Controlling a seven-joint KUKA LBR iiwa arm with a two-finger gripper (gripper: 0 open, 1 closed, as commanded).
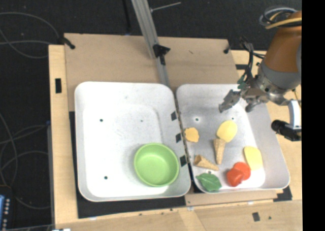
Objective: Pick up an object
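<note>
Hovering over the upper part of the right bin [264, 123], the gripper [237, 102] sits at the end of the grey arm [282, 55], which enters from the right edge of the frame. Its two dark fingers [227, 103] are spread apart, with nothing between them (white bin floor shows in the gap). They touch none of the objects.

Just below the gripper, apart from it, lies a yellow lemon-like piece [227, 130], roughly oval, long axis tilted toward upper right. Below that, a tan cone [219, 150] stands with its long axis near vertical in the frame, narrow end down. A second tan wedge [205, 163] lies lower left, pointing right. A small orange-yellow piece [191, 135] sits by the bin's left wall. Along the lower part of the bin: a green leafy piece [209, 181], a red piece [237, 173], a yellow oblong [253, 157] with long axis near vertical.

In the left bin [101, 103], lower right, a green bowl [156, 164] sits upright.
</note>
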